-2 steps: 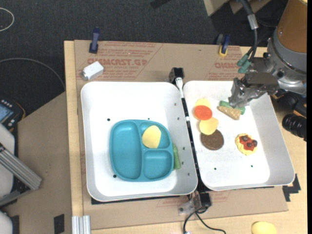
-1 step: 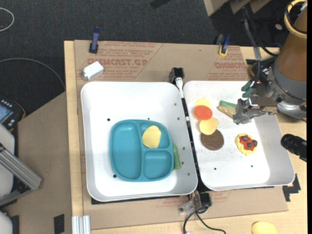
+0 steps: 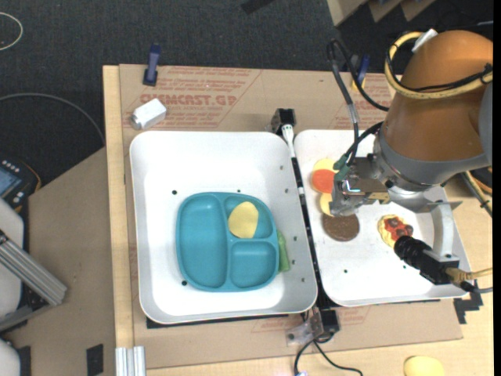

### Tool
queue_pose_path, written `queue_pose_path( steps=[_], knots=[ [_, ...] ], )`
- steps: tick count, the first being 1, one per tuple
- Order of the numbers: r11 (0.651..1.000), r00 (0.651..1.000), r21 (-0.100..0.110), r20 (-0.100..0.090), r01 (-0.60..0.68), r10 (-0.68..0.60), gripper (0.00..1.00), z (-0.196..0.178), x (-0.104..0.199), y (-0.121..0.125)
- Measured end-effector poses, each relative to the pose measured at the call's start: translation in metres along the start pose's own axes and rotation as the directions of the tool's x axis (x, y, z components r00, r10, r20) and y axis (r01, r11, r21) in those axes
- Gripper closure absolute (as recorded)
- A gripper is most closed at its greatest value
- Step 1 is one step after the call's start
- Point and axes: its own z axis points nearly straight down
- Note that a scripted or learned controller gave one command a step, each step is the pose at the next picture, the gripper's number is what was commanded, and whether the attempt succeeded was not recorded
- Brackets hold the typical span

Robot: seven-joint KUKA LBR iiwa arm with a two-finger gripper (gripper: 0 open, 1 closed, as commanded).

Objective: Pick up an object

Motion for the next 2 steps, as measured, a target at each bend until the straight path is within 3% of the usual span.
queue_pose_path(
  steps=[1, 2],
  knots=[
    [1.000, 1.000, -0.011, 0.006, -0.015, 0.015, 1.00, -0.017, -0.097, 0.000],
    [1.000, 1.000, -0.029, 0.001, 0.002, -0.002, 1.00, -0.202, -0.036, 0.000]
  ],
)
